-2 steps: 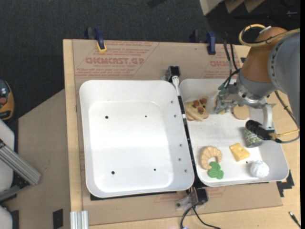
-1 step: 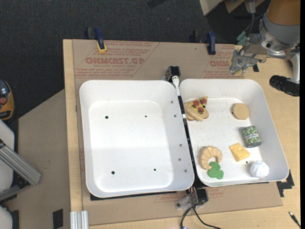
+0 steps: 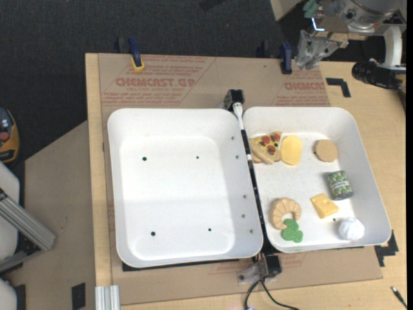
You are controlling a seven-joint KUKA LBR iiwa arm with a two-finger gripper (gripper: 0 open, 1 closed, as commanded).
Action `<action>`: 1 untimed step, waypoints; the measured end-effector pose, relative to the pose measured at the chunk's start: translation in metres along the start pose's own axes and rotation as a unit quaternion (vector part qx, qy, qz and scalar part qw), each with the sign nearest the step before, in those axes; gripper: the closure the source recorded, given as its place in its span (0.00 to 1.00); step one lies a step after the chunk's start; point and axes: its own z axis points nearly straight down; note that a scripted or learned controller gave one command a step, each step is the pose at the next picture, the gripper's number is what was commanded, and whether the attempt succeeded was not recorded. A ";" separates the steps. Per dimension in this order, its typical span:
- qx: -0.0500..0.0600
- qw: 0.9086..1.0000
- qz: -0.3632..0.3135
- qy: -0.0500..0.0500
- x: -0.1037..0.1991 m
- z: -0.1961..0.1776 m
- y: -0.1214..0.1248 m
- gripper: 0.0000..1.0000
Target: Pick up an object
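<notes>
The right bin [image 3: 361, 166] holds several small toy foods: a pizza slice [image 3: 266, 147], a yellow oval piece [image 3: 291, 150], a tan round cookie [image 3: 326, 150], a green can [image 3: 339, 185], a yellow cheese wedge [image 3: 323, 205], a croissant [image 3: 284, 210], a green piece [image 3: 292, 232] and a white ball [image 3: 351, 228]. My gripper [image 3: 308, 57] hangs high at the upper right, beyond the far edge of the right bin, well away from all the objects. Nothing shows between its fingers.
The left bin [image 3: 126, 192] sits beside the right one, joined along a black centre strip. Both rest on a brown cardboard sheet [image 3: 193, 79] held by blue clamps [image 3: 135, 51] at the far edge. A black cable runs off the front edge.
</notes>
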 end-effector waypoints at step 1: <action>-0.002 1.000 0.000 0.001 0.055 -0.118 0.000 1.00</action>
